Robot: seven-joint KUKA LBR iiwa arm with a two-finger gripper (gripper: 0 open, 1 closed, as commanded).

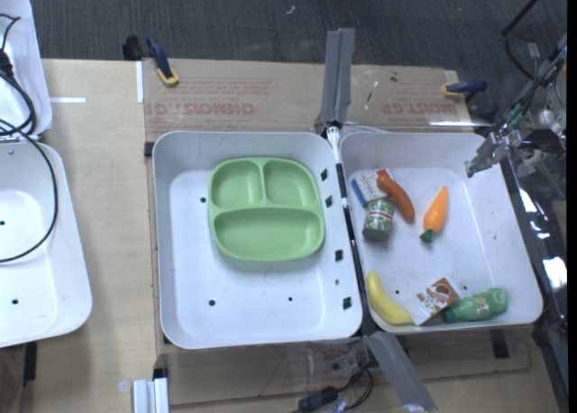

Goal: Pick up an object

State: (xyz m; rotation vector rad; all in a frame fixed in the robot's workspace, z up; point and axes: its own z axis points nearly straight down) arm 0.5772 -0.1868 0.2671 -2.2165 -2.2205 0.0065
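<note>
You have two white bins side by side on the bench: the left bin (180,249) carries a green divided plate (267,208) with three compartments, lying flat toward the bin's upper middle, and the right bin (505,249) carries all the loose objects. At the upper left of the right bin, a small blue-and-white box (364,188) lies touching a darker orange carrot (397,197) that runs diagonally down to the right. Just below them a small can with a green label (380,219) lies on its side, close against the box. Apart from this cluster, toward the bin's middle, a brighter orange carrot (435,211) stands out with its green tip pointing down and left. Along the lower wall you find a yellow banana (386,301) near the left corner, a small flat packet with a red-and-white print (435,298) just beside it, and a green bottle (475,306) lying on its side, touching the packet's right end. The gripper (491,151) sits at the upper right corner of the right bin, above its rim and well apart from every object; nothing is between its fingers, but you cannot tell from this view how wide they stand.
</note>
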